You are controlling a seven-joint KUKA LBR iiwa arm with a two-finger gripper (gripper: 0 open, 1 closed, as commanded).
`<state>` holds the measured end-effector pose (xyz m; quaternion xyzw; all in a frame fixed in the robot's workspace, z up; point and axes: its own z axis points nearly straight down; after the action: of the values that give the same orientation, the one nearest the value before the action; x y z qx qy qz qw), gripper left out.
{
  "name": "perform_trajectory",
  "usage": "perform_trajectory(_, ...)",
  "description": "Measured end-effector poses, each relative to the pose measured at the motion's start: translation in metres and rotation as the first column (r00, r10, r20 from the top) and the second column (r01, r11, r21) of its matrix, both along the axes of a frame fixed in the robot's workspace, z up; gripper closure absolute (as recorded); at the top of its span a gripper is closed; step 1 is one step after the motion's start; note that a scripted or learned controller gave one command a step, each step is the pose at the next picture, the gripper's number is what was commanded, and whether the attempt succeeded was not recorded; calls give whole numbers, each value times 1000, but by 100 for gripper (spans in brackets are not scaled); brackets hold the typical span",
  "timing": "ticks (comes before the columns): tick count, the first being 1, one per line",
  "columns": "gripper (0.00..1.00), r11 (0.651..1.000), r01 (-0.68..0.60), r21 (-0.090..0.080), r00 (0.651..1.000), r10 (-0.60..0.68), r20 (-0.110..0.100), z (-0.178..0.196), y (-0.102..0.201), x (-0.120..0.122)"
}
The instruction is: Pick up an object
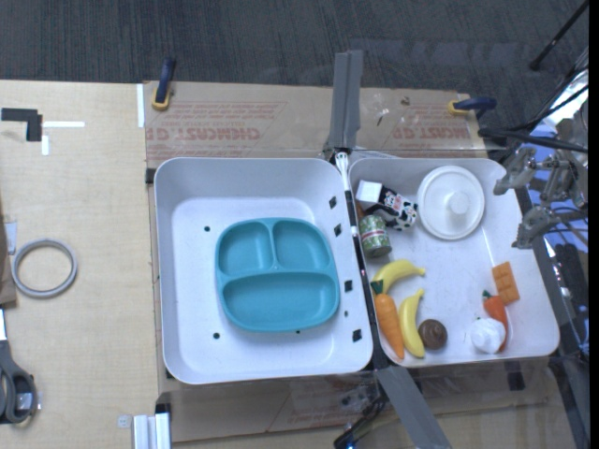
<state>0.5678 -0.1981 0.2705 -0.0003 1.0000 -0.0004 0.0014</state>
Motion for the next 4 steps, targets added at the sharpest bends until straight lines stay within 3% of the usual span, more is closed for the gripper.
perform_trajectory(1,0,988,-153,1,988,153,-1,-111,-15,-19)
perform_trajectory(2,0,993,-116,0,993,116,0,-179,-22,-20)
perform_trajectory(3,100,993,-121,-1,993,121,4,-169,-20,-18)
perform_trajectory(4,0,993,-121,-1,993,121,4,-169,-20,-18)
